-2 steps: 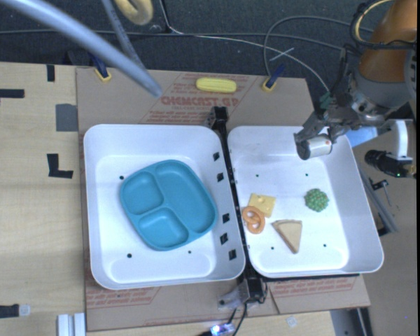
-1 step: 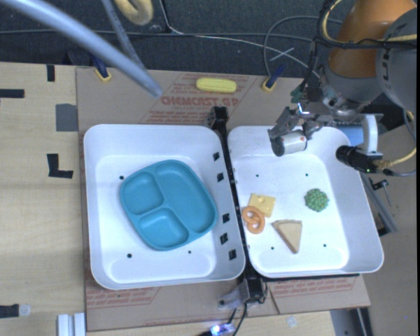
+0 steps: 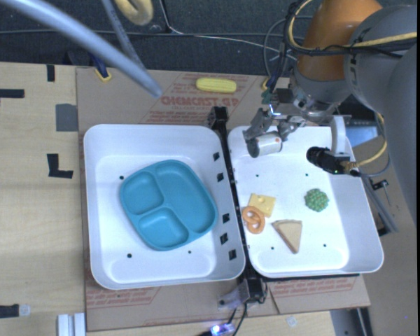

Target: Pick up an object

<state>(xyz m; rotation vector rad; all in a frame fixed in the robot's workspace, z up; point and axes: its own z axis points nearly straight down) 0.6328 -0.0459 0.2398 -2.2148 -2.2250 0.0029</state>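
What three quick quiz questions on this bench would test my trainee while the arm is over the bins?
1. True or false: the blue tray lies in the left bin.
2. Which item in the right bin lies nearest the divider between the bins? A) green broccoli B) pretzel C) bread wedge
3. Fill in: the yellow item outside the bins rests on the ______ behind them.

Key
1. True.
2. B; the cheese piece sits just above it.
3. Cardboard. The gripper hovers over the right bin's far corner.
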